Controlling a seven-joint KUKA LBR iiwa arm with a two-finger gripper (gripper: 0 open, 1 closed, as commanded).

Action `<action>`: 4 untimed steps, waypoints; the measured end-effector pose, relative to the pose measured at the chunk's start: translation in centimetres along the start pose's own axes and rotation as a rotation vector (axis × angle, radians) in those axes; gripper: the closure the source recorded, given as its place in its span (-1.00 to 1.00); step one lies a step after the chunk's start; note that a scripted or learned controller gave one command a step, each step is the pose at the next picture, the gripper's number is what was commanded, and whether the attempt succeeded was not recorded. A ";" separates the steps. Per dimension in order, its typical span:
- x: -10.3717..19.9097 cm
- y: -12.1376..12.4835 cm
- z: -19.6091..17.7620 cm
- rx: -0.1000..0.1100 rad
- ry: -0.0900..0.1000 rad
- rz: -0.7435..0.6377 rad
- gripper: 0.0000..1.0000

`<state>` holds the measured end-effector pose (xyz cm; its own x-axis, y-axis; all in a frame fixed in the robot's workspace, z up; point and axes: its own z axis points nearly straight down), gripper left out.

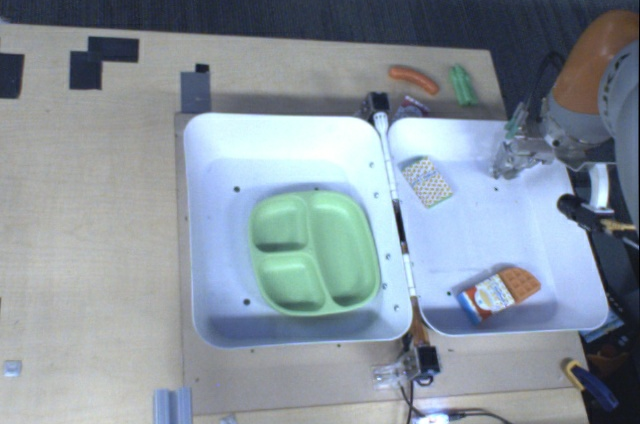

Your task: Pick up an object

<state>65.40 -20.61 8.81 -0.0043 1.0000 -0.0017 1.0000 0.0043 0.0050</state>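
Two candidates lie left of our end effector [513, 155], grip state unreadable, at the right bin's [530, 242] far edge: patterned pouch [427, 181] closest, snack packet [497, 292] nearer us, both slanted.

Up on the wooden bench [90, 212] beyond the bins: orange sausage-shaped toy [414, 79] lying just beside a green one [461, 84]; black tape patches [100, 59] stuck near the far left edge
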 end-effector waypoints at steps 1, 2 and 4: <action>0.0 -2.6 -10.7 -0.004 -0.001 0.001 1.00; 0.1 -2.7 -10.4 0.000 0.000 0.000 -1.00; 1.9 -7.5 0.2 0.001 0.000 0.002 -1.00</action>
<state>57.93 -18.75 8.56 -0.0024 1.0000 -0.0014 1.0000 0.0024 0.0044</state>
